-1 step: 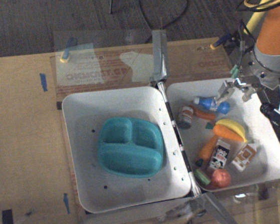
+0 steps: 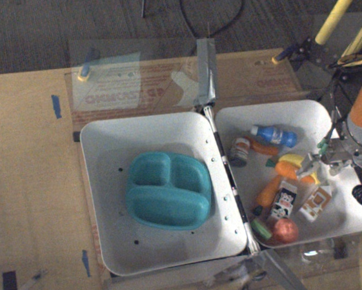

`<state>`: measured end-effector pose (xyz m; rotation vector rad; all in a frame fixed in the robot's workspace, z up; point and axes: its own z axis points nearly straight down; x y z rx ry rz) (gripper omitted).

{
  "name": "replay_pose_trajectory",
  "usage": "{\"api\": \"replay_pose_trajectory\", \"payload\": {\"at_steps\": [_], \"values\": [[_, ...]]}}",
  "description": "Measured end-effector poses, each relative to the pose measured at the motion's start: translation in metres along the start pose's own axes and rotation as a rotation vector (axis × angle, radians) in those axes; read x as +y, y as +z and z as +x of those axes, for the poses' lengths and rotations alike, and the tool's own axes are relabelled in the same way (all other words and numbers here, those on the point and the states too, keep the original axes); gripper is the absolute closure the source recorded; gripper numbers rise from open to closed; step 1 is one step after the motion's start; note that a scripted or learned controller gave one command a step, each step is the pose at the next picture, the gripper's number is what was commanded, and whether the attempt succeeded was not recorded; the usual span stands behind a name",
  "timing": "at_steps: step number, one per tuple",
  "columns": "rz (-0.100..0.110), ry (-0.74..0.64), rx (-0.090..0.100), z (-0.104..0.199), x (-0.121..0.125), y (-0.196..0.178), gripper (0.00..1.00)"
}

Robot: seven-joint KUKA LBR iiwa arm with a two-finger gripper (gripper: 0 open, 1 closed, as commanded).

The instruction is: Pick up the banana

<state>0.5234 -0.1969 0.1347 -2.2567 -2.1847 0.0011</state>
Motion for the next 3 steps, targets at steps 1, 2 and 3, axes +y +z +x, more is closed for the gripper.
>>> {"api": "replay_pose_trajectory", "payload": {"at_steps": [1,2,3], "values": [[-0.002,0.100,0.006,-0.012,0.009,0.039,0.00],[-0.009,0.563,-0.001,0.041,0.024,0.047,0.00],[-0.012,0.560,-0.002,0.041,0.025,0.036,1.00]]}}
